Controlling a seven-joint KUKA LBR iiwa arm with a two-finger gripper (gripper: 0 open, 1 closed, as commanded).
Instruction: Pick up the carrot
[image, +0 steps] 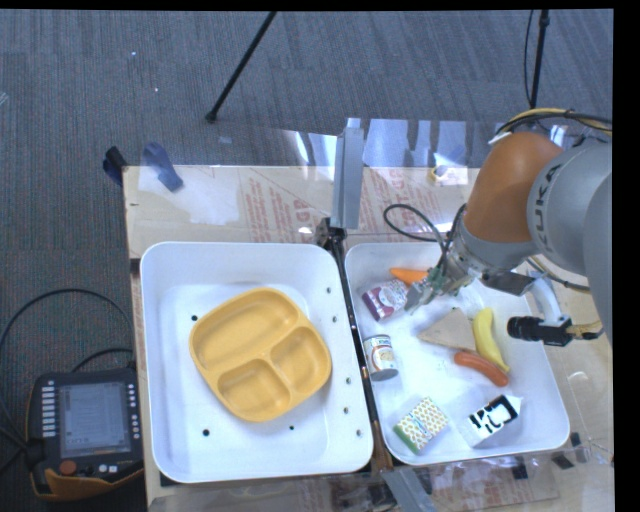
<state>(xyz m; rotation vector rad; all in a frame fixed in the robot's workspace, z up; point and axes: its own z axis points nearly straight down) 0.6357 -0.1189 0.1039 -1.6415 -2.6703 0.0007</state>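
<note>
The carrot (407, 274) is a small orange piece lying near the back of the right bin (556, 400), partly covered by the arm's wrist. My gripper (424, 293) is low in this bin, just in front of and to the right of the carrot, beside a maroon and white packet (384, 299). From this angle the carrot looks to be resting on the bin floor rather than lifted.
The right bin also holds a small can (380, 355), a bread wedge (447, 328), a banana (487, 335), a sausage (481, 367), a green patterned box (421, 423) and a black and white carton (494, 415). A yellow divided plate (260, 352) lies in the left bin (160, 420).
</note>
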